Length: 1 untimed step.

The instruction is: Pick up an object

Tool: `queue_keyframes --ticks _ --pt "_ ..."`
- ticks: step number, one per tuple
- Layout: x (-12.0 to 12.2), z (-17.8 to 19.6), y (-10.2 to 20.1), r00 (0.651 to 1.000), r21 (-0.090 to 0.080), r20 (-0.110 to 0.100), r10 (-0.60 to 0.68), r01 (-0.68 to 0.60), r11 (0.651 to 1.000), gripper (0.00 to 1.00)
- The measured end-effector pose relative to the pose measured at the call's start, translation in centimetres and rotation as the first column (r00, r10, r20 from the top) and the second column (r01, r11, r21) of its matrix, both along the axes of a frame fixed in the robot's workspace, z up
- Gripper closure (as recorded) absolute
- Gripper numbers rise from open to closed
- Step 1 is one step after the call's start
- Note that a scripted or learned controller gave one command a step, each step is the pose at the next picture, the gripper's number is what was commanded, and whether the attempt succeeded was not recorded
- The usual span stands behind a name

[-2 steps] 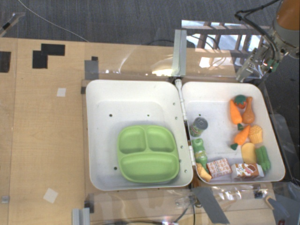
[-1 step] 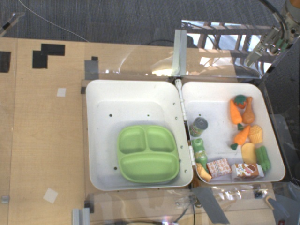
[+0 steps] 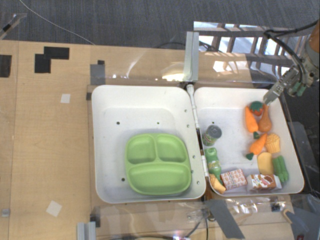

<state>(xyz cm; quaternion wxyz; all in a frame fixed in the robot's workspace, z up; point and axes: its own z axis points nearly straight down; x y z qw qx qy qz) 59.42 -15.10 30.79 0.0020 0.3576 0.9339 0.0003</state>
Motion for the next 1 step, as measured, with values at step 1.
queue_keyframes --ticks 1 --pt "0.09 0.16 0.06 1.000 -0.001 0.004 0.002 -0.002 1.000 0.00"
